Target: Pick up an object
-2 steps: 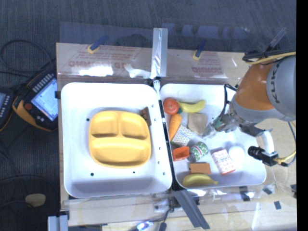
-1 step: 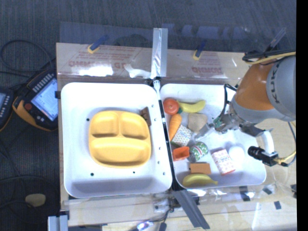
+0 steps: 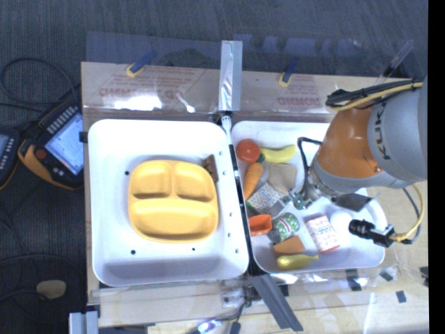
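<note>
Right, from my screen I see the arm (image 3: 368, 148) reaching in from the right of the frame, its hand (image 3: 300, 199) down among the clutter in the right bin (image 3: 361, 256); whether it is spread or pinching anything I cannot tell. Toys crowd that bin: a round tomato (image 3: 247, 149) at upper left, a curved yellow banana (image 3: 279, 154) beside it lying roughly left to right, a tapered carrot (image 3: 253, 179) with its long axis running top to bottom, a small flat box (image 3: 323, 232) at lower centre. The left bin (image 3: 104, 186) holds a glossy yellow divided tray (image 3: 172, 200). Both stand on the worktop (image 3: 334, 312).
</note>
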